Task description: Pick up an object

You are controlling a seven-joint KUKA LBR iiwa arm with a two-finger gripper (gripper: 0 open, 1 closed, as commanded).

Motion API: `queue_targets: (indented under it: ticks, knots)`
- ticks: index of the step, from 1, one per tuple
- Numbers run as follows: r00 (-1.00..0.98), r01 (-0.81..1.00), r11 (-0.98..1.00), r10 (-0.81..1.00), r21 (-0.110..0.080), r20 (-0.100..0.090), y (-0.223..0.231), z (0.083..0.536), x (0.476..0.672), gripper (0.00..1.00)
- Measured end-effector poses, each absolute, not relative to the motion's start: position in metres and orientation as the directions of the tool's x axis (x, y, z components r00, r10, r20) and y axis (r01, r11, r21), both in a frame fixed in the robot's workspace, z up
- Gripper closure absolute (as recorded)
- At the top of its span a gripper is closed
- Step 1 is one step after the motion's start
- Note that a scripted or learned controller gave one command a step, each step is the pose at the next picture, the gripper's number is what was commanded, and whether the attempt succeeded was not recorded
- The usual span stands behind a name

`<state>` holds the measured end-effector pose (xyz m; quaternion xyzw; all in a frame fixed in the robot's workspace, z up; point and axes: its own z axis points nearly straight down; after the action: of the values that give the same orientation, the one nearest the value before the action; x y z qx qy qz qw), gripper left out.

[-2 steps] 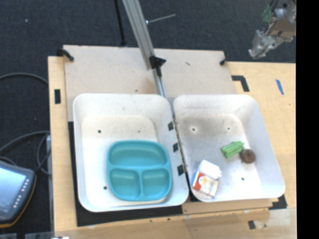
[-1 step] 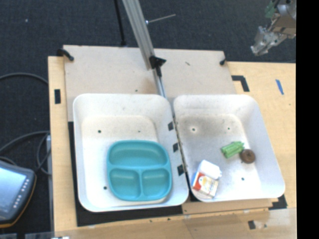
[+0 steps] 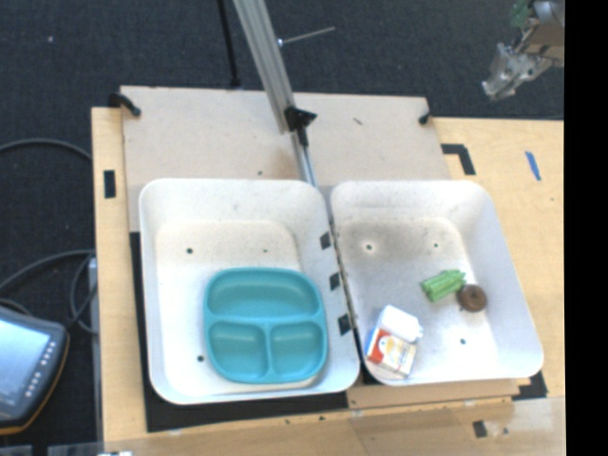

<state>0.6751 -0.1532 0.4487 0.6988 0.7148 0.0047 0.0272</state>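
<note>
While you look down on the worktop [image 3: 104, 255]:
Gripper: gripper [image 3: 513, 69] sits at two o'clock, beyond both bins; you cannot tell its state.
Right bin: right bin [image 3: 494, 226] holds a green object [image 3: 443, 284], a brown round object [image 3: 471, 298] touching it at four o'clock, and a white carton [image 3: 393, 341] at seven o'clock.
Left bin: left bin [image 3: 171, 207] holds a teal divided tray [image 3: 265, 324].

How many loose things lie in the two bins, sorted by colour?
Teal: 1, the divided tray in the left bin
Green: 1, green piece
Brown: 1, round disc
White and red: 1, small carton
Total: 4
</note>
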Motion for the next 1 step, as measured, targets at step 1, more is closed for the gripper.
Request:
queue_targets:
  ticks: [1]
  knots:
    - [-0.024, 0.998, 0.026, 0.999, 0.051, -0.037, -0.1537, 0.4599, 0.6758, 1.00]
